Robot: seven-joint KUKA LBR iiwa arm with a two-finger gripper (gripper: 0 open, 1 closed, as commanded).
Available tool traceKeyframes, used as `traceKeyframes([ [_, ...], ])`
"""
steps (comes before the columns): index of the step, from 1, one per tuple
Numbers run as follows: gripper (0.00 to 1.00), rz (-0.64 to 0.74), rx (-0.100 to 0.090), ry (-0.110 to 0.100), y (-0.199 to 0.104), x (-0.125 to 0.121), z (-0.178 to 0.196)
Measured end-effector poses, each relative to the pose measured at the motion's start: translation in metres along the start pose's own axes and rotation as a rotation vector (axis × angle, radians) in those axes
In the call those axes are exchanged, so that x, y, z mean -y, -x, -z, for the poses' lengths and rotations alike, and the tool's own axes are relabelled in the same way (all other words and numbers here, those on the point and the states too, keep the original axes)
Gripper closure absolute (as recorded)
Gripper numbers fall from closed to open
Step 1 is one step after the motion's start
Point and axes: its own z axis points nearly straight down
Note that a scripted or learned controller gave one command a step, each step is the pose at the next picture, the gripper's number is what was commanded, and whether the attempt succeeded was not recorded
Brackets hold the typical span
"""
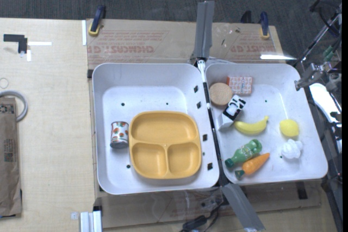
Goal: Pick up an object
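Two shallow white plastic bins sit side by side on the bench (49, 117), which is pale wood.

Left bin (103, 95): a smooth yellow plate (163, 144) with rounded corners and three compartments lies flat against the near wall, toward the right side. A small can (119, 134) with a fruit print and a metal rim stands just beside the plate's left edge.

Right bin (304, 117), all loose objects:
- a flat tan disc (221, 94) at the far left, near the dividing wall
- a square pink patterned packet (240, 85) just beside the disc, by the far wall
- a black and white block (234, 107), tilted, touching the disc's near edge
- a curved, glossy yellow banana (251, 126) at mid bin
- a round yellow lemon (289, 127) to the right of the banana, apart from it
- a white lumpy piece (291, 149) just nearer than the lemon
- a green bottle (243, 153) lying on its side near the front left
- an orange tapered carrot (254, 164) touching the bottle's near side

Printed brown cardboard (141, 43) lies flat behind the bins, held by blue clamps (98, 19). A grey bar (204, 30) runs over the seam between the bins. A brown paper bag (8, 160) lies at the bench's left edge.

Grey metal hardware (314, 77) sits over the right bin's far right corner; it is thin and blurred, and I cannot tell whether the gripper is open or closed. Every object rests on a bin floor.
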Motion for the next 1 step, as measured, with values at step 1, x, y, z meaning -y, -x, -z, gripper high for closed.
traceKeyframes([
  [1, 0.00, -0.135, 0.000, 0.000, 0.0098, 0.0237, -0.0707],
])
